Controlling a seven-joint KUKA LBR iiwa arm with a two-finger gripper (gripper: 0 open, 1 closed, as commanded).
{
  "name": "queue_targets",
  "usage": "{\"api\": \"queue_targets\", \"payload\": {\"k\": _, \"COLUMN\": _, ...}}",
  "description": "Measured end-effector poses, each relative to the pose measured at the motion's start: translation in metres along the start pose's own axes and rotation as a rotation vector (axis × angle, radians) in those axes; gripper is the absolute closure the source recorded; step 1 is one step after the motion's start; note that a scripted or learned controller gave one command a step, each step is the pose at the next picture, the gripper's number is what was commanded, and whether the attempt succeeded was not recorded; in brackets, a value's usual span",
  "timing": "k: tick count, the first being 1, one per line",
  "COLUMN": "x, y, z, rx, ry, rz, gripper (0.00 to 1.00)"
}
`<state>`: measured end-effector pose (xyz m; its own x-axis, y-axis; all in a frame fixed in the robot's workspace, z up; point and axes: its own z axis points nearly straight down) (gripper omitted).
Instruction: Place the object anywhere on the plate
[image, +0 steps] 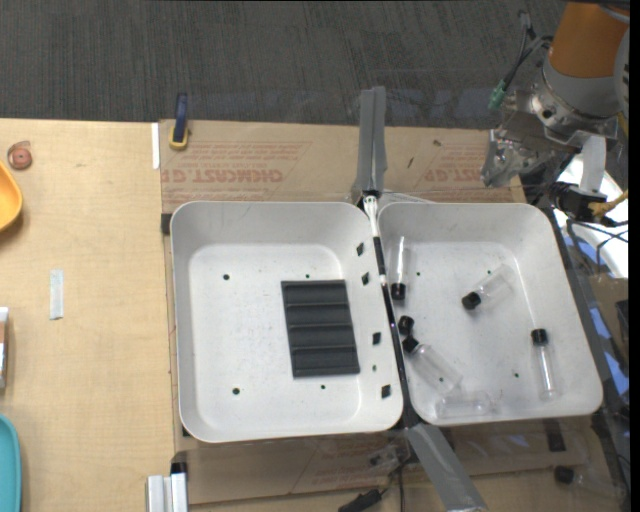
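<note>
The arm entered from the upper right, its orange band at the top corner and the grey wrist below it. The gripper hung over the cardboard just beyond the far right corner of the right bin, outside both bins. How far the jaws stood apart could not be told; nothing was seen between them.

The bench carried a cardboard sheet under the two bins. The left bin held a dark ribbed plate, lying flat near the bin's centre, slightly toward its right side, with nothing on it.

The right bin held the task's things, five clear vials with black caps, all lying on their sides:
- One vial lay along the left wall, cap toward the near side.
- One vial lay lower left, slanted, cap at its upper end near the left wall.
- One vial lay near the centre, slanted, cap at its lower left.
- One vial lay by the right wall, cap at its far end.
- One vial lay against the near wall; its cap could not be made out.

The divider between the bins stood between the vials and the plate. An orange object and a teal object sat at the bench's left edge.
</note>
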<state>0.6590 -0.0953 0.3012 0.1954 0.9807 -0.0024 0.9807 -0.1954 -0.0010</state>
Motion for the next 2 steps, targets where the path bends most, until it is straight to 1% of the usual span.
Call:
{"api": "queue_targets", "payload": {"k": 1, "x": 0.051, "y": -0.01, "z": 0.014, "rx": 0.002, "ry": 0.0, "rz": 0.006, "gripper": 1.0}}
{"api": "queue_targets", "payload": {"k": 2, "x": 0.119, "y": -0.024, "z": 0.013, "rx": 0.002, "ry": 0.0, "rz": -0.032, "gripper": 1.0}}
